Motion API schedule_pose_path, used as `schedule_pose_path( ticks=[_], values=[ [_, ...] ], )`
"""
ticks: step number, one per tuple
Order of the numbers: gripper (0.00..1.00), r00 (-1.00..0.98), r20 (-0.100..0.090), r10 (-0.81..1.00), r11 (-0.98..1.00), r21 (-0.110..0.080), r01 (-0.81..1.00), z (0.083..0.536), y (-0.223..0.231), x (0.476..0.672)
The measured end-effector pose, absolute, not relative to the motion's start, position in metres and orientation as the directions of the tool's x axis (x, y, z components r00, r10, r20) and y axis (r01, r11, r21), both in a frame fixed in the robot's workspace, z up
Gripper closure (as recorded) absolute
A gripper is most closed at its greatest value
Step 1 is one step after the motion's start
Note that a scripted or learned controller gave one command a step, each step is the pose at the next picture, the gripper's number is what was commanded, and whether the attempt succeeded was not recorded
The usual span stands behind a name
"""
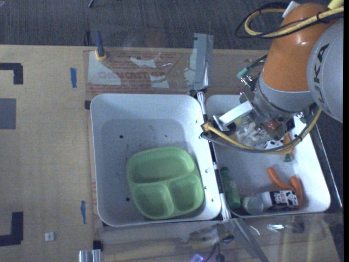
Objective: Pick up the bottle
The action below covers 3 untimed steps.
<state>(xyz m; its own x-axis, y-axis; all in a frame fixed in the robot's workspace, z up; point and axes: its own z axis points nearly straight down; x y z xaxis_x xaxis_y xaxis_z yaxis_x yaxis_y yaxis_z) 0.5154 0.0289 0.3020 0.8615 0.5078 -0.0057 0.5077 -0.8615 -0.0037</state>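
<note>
The bottle (271, 201) lies on its side along the front wall of the right bin (322, 185); it is clear, with a black-and-white label and a greyish cap end pointing left. My gripper (256, 131) hangs over the back half of that bin, mostly hidden under the grey wrist and its looping yellow cables. It sits well behind the bottle, with bare bin floor between them. I see nothing held in it.
A dark green tube-like object (229, 185) lies by the right bin's left wall, touching the bottle's cap end. Orange pieces (287, 181) rest just behind the bottle. The left bin (109, 119) holds a green divided plate (164, 182).
</note>
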Motion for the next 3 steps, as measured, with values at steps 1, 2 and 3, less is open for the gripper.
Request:
schedule_pose_path(
  ticks=[1, 2, 3],
  values=[
    [1.00, 0.977, -0.001, 0.211, -0.977, 0.002, 0.211, 0.418, 0.051, 0.483],
    [1.00, 0.977, -0.002, 0.212, -0.977, 0.005, 0.212, 0.427, 0.051, 0.485],
    [1.00, 0.939, -0.005, 0.343, -0.939, 0.000, 0.343, 0.434, 0.035, 0.556]
  ],
)
